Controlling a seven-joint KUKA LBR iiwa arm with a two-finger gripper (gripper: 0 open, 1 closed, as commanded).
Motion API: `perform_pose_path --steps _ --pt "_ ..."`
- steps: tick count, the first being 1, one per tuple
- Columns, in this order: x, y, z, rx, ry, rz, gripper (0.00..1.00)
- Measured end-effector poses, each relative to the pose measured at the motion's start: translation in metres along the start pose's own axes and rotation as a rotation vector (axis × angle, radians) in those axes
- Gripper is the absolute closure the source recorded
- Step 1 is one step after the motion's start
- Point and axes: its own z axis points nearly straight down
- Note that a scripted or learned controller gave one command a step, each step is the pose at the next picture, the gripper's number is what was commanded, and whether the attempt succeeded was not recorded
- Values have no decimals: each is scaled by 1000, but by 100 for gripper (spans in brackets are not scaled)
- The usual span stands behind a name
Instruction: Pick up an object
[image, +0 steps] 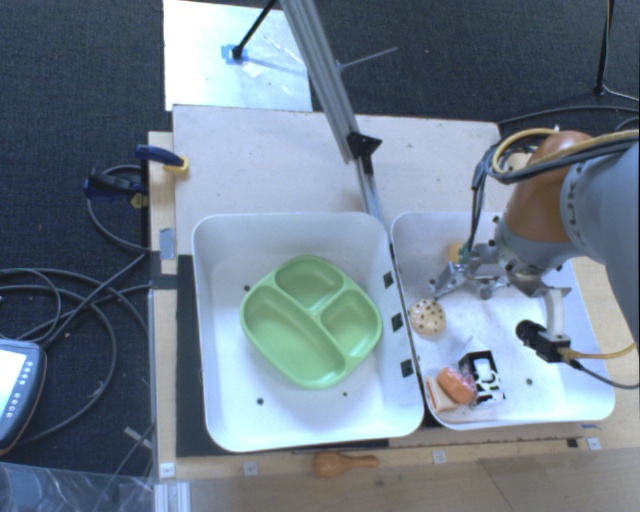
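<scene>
Claw (452, 275): fingers spread, holding nothing, low in your right bin (590, 400). Beside it: spotted cookie (427, 318). Left bin (215, 400): green divided plate (311, 320).

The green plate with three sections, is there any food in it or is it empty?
Empty. The green divided plate lies flat in the left bin, and all three of its compartments show bare green plastic with nothing inside.

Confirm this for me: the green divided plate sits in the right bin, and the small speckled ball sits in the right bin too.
Not quite. The camera view shows the green divided plate in the left bin. The small speckled ball does sit in the right bin.
</scene>
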Motion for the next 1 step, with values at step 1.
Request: perform_pose_path --steps 1 --pt "0 3 -15 -9 -1 0 100"
